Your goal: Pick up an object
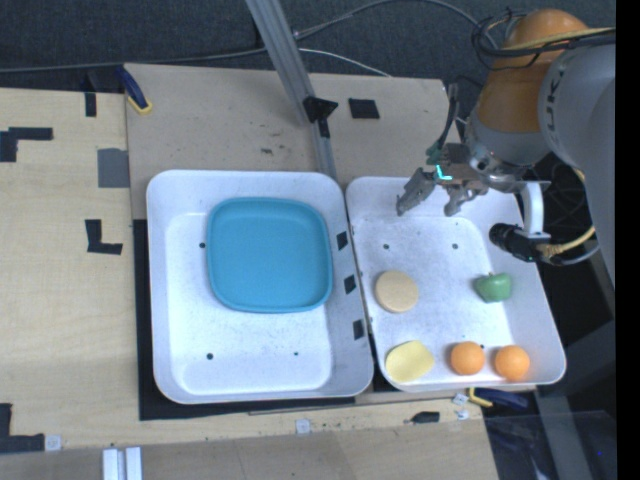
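Note:
My gripper hangs over the far edge of the right bin, its two fingers spread apart with nothing between them. Well below it in that bin lie a tan round disc, a yellow rounded piece, a green object and two orange balls. The tan disc is the closest of these to the gripper. A blue square plate rests in the left bin.
A grey metal pole slants across the bench behind the bins. Cables trail from the arm along the right bin's right rim. The right bin's far half is bare white floor.

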Controlling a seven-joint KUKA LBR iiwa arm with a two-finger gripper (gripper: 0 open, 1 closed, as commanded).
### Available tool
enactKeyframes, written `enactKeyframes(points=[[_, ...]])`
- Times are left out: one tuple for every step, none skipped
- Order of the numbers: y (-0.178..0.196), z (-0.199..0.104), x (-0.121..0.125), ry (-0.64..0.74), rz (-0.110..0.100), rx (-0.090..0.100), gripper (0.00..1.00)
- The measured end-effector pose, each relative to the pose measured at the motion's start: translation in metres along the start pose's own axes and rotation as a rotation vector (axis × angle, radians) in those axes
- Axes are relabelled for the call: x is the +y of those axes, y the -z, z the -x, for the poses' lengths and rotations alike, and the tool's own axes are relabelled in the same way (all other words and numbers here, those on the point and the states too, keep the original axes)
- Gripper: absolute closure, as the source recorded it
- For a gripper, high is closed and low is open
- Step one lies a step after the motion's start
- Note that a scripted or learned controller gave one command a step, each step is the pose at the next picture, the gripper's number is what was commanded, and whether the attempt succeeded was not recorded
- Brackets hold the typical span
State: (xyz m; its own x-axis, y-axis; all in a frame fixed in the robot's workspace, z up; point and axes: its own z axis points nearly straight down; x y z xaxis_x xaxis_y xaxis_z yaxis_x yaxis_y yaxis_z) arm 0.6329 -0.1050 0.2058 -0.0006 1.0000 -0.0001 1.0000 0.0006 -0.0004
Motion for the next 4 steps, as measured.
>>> enactKeyframes(points=[[0.000, 0.000, 0.000, 0.000, 0.000, 0.000, 0.00], [-0.064, -0.001, -0.001, 0.000, -0.006, 0.000, 0.00], [-0.117, -0.002, -0.002, 0.000, -0.004, 0.000, 0.00], [-0.104, -0.002, -0.001, 0.001, 0.000, 0.000, 1.00]])
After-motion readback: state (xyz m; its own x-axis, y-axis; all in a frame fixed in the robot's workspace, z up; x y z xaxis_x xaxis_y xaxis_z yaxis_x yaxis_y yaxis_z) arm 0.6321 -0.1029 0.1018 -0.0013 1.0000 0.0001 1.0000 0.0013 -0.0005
